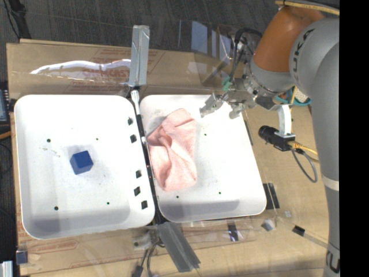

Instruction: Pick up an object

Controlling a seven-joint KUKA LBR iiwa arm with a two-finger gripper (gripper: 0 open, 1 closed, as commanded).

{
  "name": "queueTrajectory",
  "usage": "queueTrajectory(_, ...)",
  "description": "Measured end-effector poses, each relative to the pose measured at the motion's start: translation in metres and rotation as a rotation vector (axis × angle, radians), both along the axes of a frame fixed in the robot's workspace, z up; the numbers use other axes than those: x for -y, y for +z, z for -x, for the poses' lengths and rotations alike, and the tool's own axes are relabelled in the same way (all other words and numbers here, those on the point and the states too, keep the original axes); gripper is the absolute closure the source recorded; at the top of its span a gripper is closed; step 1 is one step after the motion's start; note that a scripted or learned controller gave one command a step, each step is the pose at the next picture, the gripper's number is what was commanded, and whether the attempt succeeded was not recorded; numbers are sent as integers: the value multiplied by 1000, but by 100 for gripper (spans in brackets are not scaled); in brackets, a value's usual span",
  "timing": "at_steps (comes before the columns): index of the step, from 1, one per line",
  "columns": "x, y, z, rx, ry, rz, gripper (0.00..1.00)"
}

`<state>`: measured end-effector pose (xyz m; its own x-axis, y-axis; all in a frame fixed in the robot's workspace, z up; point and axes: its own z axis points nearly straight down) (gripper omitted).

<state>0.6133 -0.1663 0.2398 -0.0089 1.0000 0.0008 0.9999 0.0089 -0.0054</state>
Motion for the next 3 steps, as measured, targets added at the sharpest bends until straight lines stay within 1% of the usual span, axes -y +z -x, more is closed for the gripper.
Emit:
queueTrajectory(1, -44, -147, -28, 5, 308, 0, 0)
queueTrajectory(2, -44, -137, -28, 4, 310, 0, 100)
queueTrajectory(3, -98, -47, -44, 6, 637, 0, 100)
